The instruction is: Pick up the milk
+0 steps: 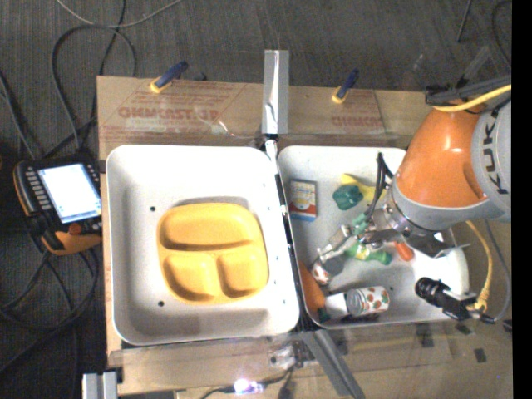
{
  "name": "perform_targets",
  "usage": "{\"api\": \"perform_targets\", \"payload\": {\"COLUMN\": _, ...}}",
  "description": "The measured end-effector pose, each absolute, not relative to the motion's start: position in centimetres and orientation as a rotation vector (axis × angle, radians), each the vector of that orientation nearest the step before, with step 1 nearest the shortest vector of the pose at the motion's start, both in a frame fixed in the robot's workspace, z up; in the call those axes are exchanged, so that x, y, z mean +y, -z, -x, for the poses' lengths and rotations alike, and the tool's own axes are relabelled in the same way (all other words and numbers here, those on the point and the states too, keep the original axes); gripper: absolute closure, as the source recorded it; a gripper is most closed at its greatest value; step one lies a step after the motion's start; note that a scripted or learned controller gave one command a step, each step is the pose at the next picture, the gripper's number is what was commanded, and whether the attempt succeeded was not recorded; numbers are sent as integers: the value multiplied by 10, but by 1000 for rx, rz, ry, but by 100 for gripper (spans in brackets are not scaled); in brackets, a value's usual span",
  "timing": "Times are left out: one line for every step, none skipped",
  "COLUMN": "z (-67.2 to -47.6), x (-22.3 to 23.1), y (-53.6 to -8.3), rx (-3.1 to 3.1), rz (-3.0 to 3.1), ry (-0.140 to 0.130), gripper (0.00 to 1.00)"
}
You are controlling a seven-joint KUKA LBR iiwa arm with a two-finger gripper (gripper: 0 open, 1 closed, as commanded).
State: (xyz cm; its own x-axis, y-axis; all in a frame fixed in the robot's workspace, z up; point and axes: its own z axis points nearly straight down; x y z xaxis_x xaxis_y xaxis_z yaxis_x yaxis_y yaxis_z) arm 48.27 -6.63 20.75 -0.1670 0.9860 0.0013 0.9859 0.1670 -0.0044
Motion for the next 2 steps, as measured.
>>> {"api": "perform_targets", "payload": {"z": -487, "x": -100, "y": -98, "rx": -2534, "rz": 1878, "ry": 5, "gripper": 0}}
{"api": "perform_targets", "payload": {"z": -505, "x": -104, "y": -126, "rx": -2561, "rz": 1814, "ry": -1, "gripper": 0}}
